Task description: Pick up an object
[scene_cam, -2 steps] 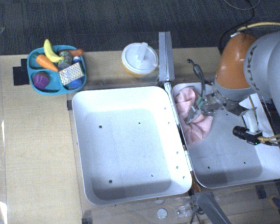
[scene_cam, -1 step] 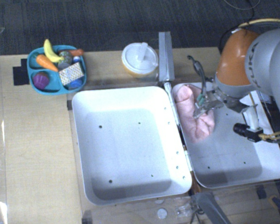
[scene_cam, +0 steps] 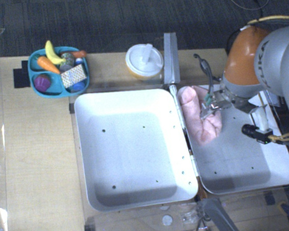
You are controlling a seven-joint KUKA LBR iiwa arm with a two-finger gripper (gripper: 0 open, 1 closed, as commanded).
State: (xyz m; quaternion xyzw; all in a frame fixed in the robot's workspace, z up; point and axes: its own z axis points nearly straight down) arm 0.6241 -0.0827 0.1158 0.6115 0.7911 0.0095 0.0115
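Jaws (scene_cam: 208,107) rest on pink cloth (scene_cam: 199,116) beside the bin divider (scene_cam: 182,129).

Wooden bench (scene_cam: 32,164) — two white bins (scene_cam: 132,149), blue tray (scene_cam: 54,75), white lidded cup (scene_cam: 144,60) on it.

Two shallow white bins (scene_cam: 132,144) look like smooth matt plastic, the pale pink rolled cloth (scene_cam: 198,115) soft and napped, the light wooden bench (scene_cam: 32,164) smooth, and the grey arm's orange band (scene_cam: 243,57) glossy
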